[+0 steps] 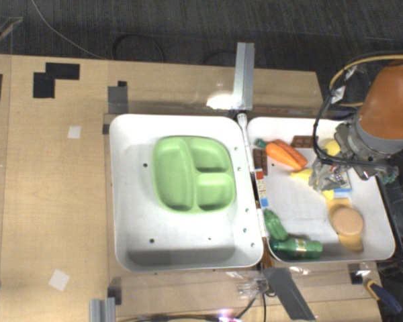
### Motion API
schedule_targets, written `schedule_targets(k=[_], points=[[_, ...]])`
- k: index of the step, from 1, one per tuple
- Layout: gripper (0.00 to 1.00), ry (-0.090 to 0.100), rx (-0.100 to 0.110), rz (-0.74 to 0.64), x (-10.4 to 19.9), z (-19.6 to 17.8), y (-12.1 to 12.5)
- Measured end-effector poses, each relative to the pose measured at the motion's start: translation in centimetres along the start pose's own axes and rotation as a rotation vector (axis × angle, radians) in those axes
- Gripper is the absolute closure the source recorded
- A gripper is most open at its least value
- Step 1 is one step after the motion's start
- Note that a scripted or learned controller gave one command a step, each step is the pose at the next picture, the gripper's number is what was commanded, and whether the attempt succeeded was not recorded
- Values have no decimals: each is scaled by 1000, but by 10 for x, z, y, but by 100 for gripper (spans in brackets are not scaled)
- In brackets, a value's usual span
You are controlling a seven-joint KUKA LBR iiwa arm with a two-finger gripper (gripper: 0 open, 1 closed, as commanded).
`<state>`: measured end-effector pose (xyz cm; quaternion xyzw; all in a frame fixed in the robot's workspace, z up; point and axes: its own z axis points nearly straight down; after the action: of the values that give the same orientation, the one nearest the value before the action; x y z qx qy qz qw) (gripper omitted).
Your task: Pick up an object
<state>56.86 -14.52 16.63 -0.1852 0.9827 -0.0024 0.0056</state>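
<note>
The pincer (327, 178) is seen low in the right bin (383, 247), just beside a yellow block (299, 176); its state cannot be told.

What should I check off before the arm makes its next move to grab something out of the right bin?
1. Gripper over the right bin: ok.
2. Something between its fingers: cannot tell, they blur into the clutter.
3. Objects within reach: ok, a carrot and a tan cup lie close by.
4. Green bottle free to grab: not ok, it lies against the bin's near wall.
5. Left bin as a drop spot: ok, a green divided plate sits in its middle.
</note>
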Motion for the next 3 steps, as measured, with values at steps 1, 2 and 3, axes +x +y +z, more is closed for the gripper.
schedule_targets(k=[1,2,3], points=[[100,0,-2,-268,1,0,-52],[0,0,-3,-269,0,0,-51],[0,-3,2,-259,74,75,-9]])
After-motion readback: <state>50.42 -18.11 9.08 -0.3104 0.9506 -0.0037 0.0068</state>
